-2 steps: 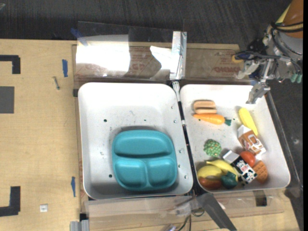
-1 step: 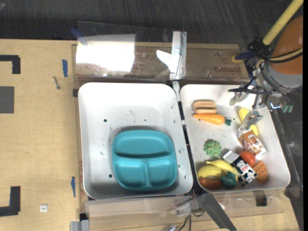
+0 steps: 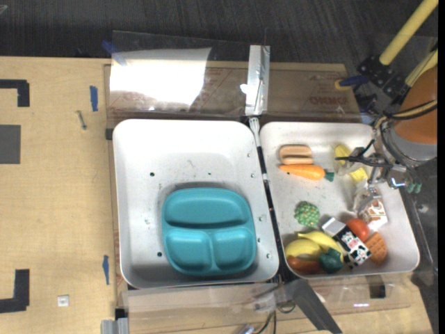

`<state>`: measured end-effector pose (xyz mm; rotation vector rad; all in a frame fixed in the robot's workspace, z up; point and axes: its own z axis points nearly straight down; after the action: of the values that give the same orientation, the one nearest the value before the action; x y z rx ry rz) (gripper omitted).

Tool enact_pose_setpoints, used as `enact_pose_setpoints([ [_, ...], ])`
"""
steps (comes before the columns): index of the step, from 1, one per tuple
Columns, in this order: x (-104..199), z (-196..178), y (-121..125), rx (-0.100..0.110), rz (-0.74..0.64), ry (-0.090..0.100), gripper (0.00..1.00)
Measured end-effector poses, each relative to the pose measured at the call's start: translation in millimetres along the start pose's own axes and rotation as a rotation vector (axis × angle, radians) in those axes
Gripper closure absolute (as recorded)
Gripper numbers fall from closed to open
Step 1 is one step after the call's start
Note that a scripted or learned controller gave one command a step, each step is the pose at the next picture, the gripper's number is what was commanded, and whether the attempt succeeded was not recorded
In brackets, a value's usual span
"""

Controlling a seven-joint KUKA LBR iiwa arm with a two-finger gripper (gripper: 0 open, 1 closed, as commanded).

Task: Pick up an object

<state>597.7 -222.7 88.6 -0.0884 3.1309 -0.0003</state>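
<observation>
- The left bin holds a teal divided tray, which lies in its lower half. This one is wide and flat, so I judge it a poor target for a two-finger grasp.
- The right bin holds the small things. Near its upper left, a hot dog toy lies just above a carrot toy, the two almost touching.
- Lower, a green broccoli toy stands a little apart from the others. I think it is the easiest thing to pick, because there is free room around it.
- At the bottom edge, a banana toy lies in a tight pile with other small toys. A grasp there may push the neighbours or catch two things.
- The gripper hangs over the right part of this bin, beside small yellow pieces. How wide it stands I cannot tell, and I see nothing held.
- To do the step well, come down straight over one separate thing and close across its narrow side.
</observation>
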Motion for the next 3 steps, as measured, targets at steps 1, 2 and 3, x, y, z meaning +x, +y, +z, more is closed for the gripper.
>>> enact_pose_setpoints([
  [1,39,0,2,0.001,0.054,0.001,0.0],
  [2,57,-1,22,0.003,0.096,-0.001,0.0],
  [3,73,-1,22,0.003,0.127,-0.003,0.0],
])
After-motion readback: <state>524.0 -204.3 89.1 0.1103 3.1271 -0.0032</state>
